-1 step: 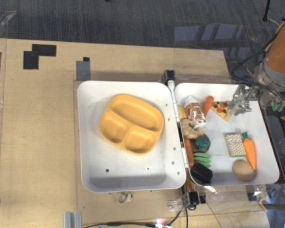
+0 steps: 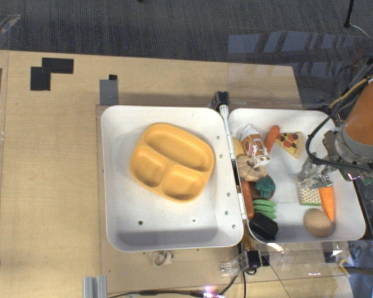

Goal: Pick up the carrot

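The carrot [image 2: 327, 202] is a short orange cone lying near the right wall of the right bin [image 2: 348, 231], with its narrow end pointing toward the front. My gripper [image 2: 314, 177] hangs low over the bin just up and to the left of the carrot's thick end, above a small checkered wafer [image 2: 309, 195]. The grey wrist with its orange band [image 2: 367, 120] comes in from the right and hides the bin's right rim. Nothing can be seen held in the gripper.
A tan egg-shaped piece [image 2: 317, 222] lies just in front of the carrot. A pizza slice [image 2: 290, 143], a slim red-orange piece [image 2: 271, 136], a small carton [image 2: 255, 149], a teal lump [image 2: 265, 185], green beans [image 2: 265, 208] and a black piece [image 2: 264, 227] fill the bin's left half. A yellow divided plate [image 2: 172, 161] lies in the left bin [image 2: 121, 228].
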